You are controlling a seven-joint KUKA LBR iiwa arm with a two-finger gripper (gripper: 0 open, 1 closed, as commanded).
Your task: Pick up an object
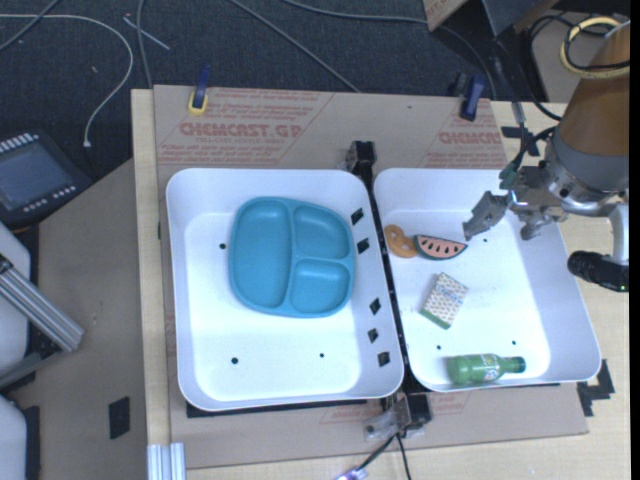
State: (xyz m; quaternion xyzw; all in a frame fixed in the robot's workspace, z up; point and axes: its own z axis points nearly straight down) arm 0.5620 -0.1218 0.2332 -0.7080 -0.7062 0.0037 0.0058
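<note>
My gripper (507, 221) hangs over the upper part of the right bin (560, 298), open, with nothing between its fingers (484, 216). Just below and left of it lies a watermelon-slice toy (440, 246), with a small orange piece (398, 241) beside that. A pale speckled block (444, 299) rests in the middle of the bin. Along the bin's front edge a green bottle (482, 368) lies on its side.
The left bin (200, 348) bears a blue divided plate (292, 256). A black divider with clips (375, 268) runs between the bins. The arm's orange band (600, 108) rises at the right, and cables trail across the floor behind the bench.
</note>
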